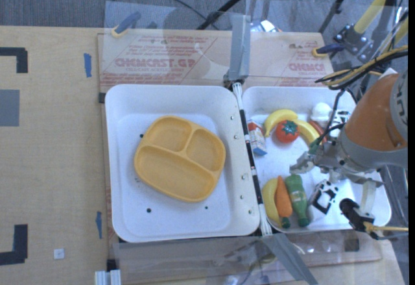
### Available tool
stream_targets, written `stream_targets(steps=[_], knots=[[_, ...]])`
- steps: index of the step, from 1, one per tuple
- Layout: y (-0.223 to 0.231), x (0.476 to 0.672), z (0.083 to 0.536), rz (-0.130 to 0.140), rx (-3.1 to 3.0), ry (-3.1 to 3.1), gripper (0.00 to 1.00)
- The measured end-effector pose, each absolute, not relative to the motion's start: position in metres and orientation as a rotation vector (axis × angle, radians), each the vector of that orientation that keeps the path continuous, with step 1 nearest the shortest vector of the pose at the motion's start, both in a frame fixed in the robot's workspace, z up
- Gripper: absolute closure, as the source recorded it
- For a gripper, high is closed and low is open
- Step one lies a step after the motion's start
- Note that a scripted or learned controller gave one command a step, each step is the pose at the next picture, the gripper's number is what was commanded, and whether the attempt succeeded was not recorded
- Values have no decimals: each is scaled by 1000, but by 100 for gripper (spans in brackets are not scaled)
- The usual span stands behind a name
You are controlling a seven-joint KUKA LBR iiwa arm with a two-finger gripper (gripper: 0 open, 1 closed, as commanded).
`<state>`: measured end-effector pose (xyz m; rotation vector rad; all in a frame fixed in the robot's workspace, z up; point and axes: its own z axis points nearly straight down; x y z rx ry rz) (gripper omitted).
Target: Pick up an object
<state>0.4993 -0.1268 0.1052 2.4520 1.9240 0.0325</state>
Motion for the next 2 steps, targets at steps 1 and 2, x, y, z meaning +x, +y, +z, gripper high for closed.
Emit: stream_targets(steps=[1, 2], knots=[[-127, 499, 105, 32, 2452, 1924, 0], [-120, 609, 85, 0, 2325, 2110, 0]])
